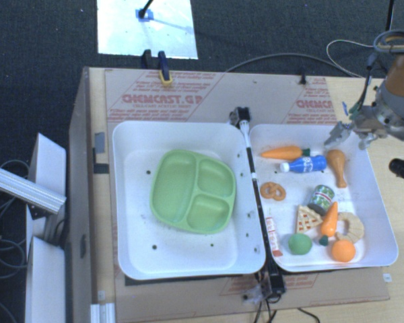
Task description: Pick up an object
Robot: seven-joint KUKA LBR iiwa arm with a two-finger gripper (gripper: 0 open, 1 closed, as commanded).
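The right bin (380, 207) holds several toy foods: a long carrot (281, 153), a blue bottle (304, 164), a tan drumstick (337, 164), a pretzel (273, 191), a green can (321, 197), a pizza slice (308, 219), a small carrot (330, 219), a pale ring (352, 225), a green ball (299, 243) and an orange (343, 250). My gripper (349, 136) hangs over the bin's far right corner, just beyond the drumstick. Its fingers are spread open, with nothing between them.
The left bin (131, 180) holds a green divided plate (193, 190). A black-and-white divider (252, 180) runs between the bins. Cables (350, 46) loop behind the arm at the upper right. A small red-and-white packet (271, 234) lies by the divider.
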